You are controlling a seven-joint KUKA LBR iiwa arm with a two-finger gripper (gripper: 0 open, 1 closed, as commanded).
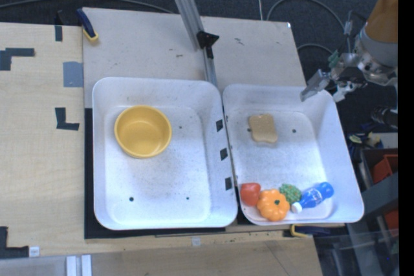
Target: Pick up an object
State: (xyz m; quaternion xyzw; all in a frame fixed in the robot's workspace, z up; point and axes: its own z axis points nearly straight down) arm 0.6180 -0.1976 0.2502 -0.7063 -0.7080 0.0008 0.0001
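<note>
White right bin point(336, 132), tan bread slice point(263, 128).

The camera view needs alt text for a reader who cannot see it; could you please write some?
A grey arm's gripper hovers at the far right edge of the right bin, which contains a tan bread slice and, clustered at its near edge, a tomato, pumpkin, broccoli and blue bottle. The left bin has a yellow bowl.

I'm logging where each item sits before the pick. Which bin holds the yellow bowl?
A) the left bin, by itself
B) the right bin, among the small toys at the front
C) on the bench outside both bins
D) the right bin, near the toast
A. The yellow bowl sits in the left bin with nothing else beside it, while the toast-like piece lies in the right bin.
</note>
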